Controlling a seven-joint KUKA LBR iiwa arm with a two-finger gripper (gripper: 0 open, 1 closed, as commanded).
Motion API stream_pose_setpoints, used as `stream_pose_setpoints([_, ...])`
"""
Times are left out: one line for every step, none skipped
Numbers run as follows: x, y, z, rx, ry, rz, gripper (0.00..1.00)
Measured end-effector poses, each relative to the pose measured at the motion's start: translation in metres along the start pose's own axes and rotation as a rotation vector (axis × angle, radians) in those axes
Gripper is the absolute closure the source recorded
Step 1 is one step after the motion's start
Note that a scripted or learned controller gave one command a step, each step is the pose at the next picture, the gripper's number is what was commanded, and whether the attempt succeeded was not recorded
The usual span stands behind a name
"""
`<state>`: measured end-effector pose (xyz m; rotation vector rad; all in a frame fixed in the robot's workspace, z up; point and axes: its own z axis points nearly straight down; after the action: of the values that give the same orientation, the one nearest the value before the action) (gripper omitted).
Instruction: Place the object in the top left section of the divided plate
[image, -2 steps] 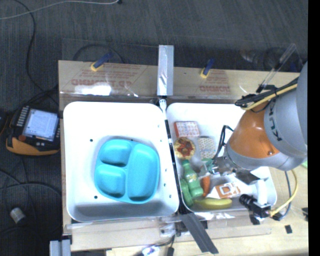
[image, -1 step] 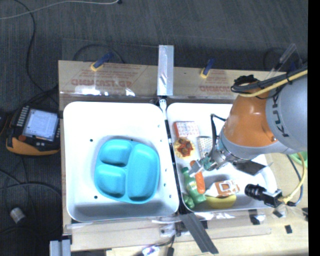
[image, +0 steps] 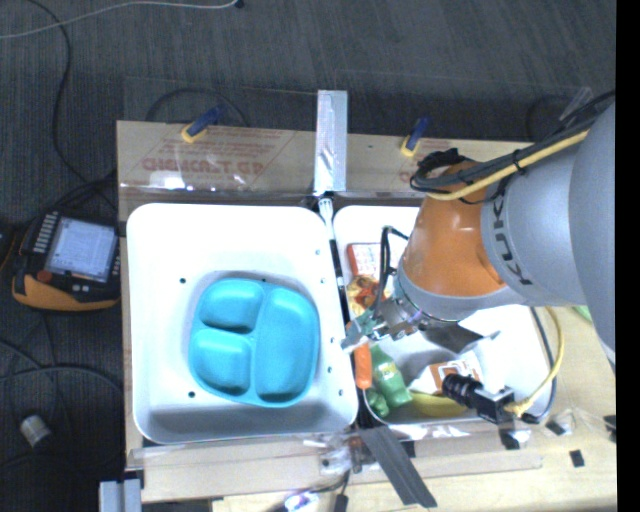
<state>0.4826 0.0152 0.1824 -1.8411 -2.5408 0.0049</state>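
Observation:
The blue divided plate (image: 256, 340) lies in the left white bin (image: 160, 250), with two small sections on its left and one large section on its right; all three hold nothing. My gripper (image: 368, 330) hangs low over the left side of the right bin (image: 510, 330), just above a pile of small objects. Right below it lie an orange carrot-like piece (image: 363, 369) and a green object (image: 389, 386). The arm's orange band (image: 450, 250) and grey body hide much of that bin.
A yellow banana-like piece (image: 432, 404) lies along the right bin's front wall. A printed packet (image: 365, 262) and a reddish item (image: 360, 293) sit by the divider between the bins. A handheld device (image: 70, 255) rests on the floor to the left.

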Motion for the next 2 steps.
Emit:
stream_pose_setpoints([0.058,0.018,0.0,0.002,-0.001,0.085,1.0])
stream_pose_setpoints([0.094,0.034,0.083,-0.009,-0.003,0.046,1.0])
